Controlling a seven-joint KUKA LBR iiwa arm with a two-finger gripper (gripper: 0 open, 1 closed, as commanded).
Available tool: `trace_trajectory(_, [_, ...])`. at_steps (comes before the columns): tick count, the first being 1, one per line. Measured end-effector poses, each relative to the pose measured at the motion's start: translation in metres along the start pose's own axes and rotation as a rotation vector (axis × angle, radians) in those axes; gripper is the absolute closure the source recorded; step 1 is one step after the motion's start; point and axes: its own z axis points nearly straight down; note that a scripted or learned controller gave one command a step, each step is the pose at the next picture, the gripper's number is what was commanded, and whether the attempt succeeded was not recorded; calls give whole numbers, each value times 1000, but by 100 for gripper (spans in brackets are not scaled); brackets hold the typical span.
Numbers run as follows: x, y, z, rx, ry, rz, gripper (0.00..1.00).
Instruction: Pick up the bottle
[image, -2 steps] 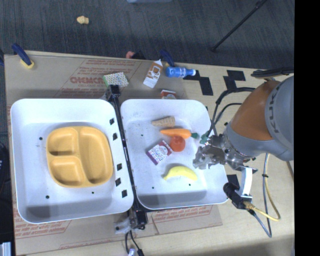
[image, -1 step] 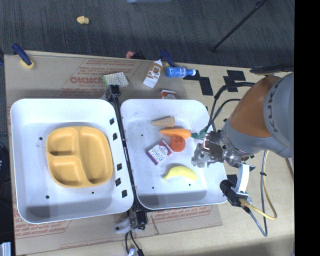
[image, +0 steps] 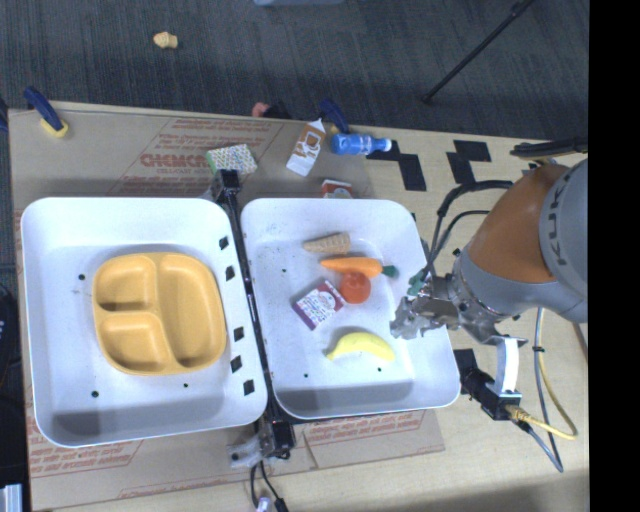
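**Bottle untouched, claw hanging over the wrong spot**

Nearest us, the banana (image: 361, 346) lies in the right bin (image: 262, 300), and the gripper (image: 412, 318) hangs just beside it — spread or pinched, I can't tell. Farther back, outside the bins, the blue bottle (image: 358, 144) lies on the cardboard. Nothing lifted; the whole pick remains.

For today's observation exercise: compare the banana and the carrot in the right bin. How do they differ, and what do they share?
Colour: the banana is yellow, while the carrot is orange with a green tip. Shape: the banana curves in an arc, while the carrot is straight and tapered. Position: the banana lies nearer the bin's front edge, while the carrot lies further back, near the middle. Both lie flat in the right bin, untouched by the hand.
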Motion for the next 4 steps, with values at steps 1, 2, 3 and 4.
trace_trajectory(1, [-9,2,-26,-2,-1,235,100])
trace_trajectory(2, [7,-1,-31,0,0,91,100])
trace_trajectory(3, [-4,1,48,1,0,244,100])
trace_trajectory(4, [-9,2,26,-2,0,465,100])
